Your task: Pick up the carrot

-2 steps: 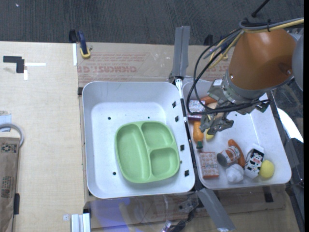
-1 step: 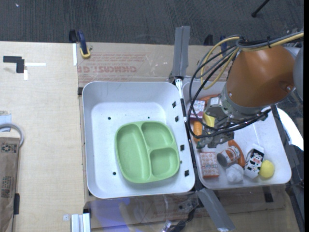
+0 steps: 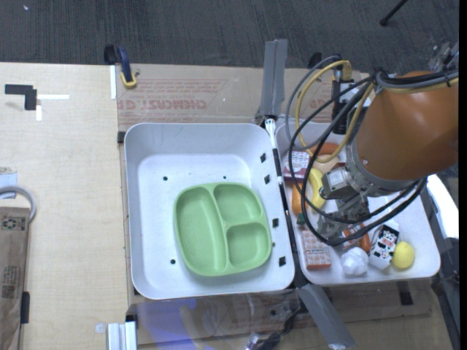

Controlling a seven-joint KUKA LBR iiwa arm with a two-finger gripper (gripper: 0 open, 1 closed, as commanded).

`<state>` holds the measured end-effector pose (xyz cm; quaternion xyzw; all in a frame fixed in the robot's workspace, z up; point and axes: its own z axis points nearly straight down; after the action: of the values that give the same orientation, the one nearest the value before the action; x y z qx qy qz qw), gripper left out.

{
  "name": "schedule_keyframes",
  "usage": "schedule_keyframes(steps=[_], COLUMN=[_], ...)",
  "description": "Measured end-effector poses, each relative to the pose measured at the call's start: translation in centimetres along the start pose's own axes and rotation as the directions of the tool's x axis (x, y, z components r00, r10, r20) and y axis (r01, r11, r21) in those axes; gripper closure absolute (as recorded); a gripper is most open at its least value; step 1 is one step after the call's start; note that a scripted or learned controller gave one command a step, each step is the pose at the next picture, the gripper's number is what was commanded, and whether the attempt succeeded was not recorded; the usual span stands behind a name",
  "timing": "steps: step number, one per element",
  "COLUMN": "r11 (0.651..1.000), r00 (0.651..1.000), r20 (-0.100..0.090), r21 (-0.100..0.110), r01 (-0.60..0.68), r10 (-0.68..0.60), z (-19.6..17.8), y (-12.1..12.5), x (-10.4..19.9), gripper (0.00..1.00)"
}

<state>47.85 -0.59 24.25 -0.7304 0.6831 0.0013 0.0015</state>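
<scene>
The carrot (image 3: 295, 199) lies in the right-hand bin (image 3: 430, 265) against its left wall — a slim orange shape, long axis running roughly up and down the view, partly hidden by a banana (image 3: 315, 184). The gripper (image 3: 341, 217) hangs just to its right, low over the clutter; whether it is open or closed I cannot tell, and nothing visibly sits in it. The green divided plate (image 3: 222, 228) sits in the left bin (image 3: 146, 195).
</scene>
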Motion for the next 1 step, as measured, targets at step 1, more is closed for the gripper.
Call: schedule_keyframes(steps=[1], r11=[0.903], r00=[0.903], r20=[0.002], r21=[-0.003], r01=[0.430], r10=[-0.430], z=[4.15], y=[0.27], x=[2.67], gripper=[1.00])
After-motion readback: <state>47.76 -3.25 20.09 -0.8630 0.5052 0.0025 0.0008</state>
